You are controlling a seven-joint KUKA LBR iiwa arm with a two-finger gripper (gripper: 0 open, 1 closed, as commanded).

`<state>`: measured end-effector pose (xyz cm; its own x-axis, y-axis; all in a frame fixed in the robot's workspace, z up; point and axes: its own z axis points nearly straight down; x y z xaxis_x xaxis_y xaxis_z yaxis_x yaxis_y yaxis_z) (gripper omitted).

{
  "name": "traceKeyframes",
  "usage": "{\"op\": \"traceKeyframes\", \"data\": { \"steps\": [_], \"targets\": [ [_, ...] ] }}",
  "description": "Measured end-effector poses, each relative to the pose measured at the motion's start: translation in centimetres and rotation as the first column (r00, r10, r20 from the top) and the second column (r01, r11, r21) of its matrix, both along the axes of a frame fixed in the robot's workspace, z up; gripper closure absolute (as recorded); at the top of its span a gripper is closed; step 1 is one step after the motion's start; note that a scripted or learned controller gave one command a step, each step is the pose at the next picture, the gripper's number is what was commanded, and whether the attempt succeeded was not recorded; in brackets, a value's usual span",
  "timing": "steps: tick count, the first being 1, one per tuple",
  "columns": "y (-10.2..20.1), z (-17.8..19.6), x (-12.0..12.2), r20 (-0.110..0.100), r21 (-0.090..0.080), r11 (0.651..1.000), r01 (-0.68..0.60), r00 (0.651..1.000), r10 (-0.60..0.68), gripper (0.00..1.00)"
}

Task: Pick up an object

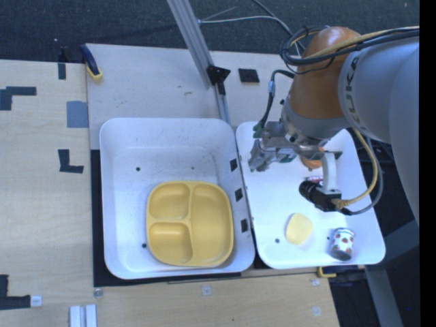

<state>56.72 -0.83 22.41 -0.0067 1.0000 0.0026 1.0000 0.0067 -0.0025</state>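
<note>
Two shallow white bins are seen side by side on the bench. The left bin (116,182) contains a yellow divided plate (190,223), positioned toward its near edge. The right bin (272,240) contains a pale yellow object (299,229) and, just beside it toward the near right corner, a small silver-grey object (342,244). An orange item (311,160) is partly hidden under the arm. The gripper (262,157) is located over the far left part of the right bin, well apart from both small objects. Whether the claw is released or clenched cannot be determined; nothing is seen grasped.
</note>
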Motion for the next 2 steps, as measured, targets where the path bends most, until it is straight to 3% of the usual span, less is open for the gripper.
{"op": "traceKeyframes", "data": {
  "steps": [2],
  "targets": [
    [11.0, 0.7, -4.6, -0.002, -0.001, 1.0, -0.001, 1.0, 0.001, 1.0]
  ]
}}
